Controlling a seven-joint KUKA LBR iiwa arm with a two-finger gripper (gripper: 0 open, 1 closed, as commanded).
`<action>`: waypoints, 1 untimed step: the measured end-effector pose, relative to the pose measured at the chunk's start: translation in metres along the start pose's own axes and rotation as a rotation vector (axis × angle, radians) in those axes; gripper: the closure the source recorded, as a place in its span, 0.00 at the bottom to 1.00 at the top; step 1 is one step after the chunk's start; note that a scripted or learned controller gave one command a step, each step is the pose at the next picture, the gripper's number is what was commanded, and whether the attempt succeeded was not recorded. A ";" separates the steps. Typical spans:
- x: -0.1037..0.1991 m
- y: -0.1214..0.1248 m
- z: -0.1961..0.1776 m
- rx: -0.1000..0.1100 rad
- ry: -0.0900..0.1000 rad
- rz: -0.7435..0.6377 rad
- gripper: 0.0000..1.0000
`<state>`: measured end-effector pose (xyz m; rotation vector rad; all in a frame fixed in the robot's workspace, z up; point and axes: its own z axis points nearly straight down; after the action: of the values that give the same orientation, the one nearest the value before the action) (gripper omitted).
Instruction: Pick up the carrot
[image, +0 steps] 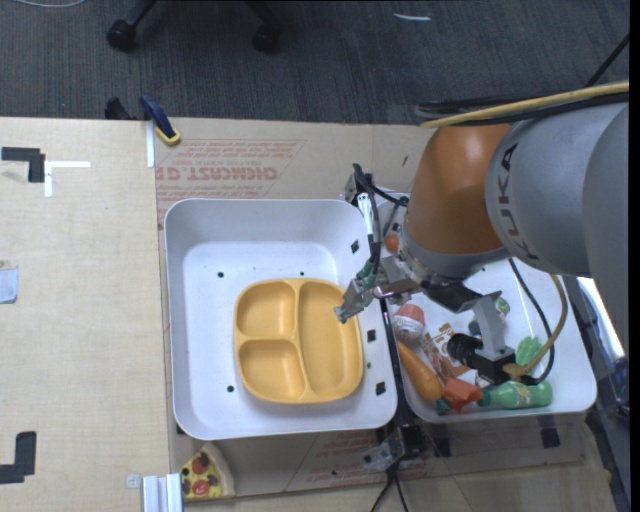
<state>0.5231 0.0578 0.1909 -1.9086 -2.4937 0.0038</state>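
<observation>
Two shallow white bins sit side by side on the bench, and one grey arm (540, 160) with an orange band reaches in from the right, covering much of the right bin (572, 395). There is one carrot (418, 372) — a long orange taper with a smooth, slightly glossy skin, lying at a slant along the near-left part of the right bin, its upper end by the bin's left wall and its lower end running toward the front rim. The left bin (200, 300) holds a single yellow plate (298, 340), rounded and split into three compartments, none of which has anything in it; the plate lies toward the bin's right and front. The right bin is crowded: besides the carrot there is one green bottle-like item (520, 395) lying along the front wall, a small red-orange piece (458, 392) just beside the carrot's lower end, a round red-and-white thing (408, 320) near the carrot's upper end, and a green leafy bit (528, 351) further right; others are hidden under the arm. The gripper (352, 300) hangs over the divide between the two bins, its dark tip above the plate's right edge, well apart from the carrot — whether its fingers are spread or closed cannot be told at this angle, and nothing shows held between them.
</observation>
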 end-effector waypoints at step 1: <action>0.063 -0.023 0.099 -0.006 0.000 -0.144 0.00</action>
<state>0.4839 0.1125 0.0923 -1.7266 -2.6274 -0.0039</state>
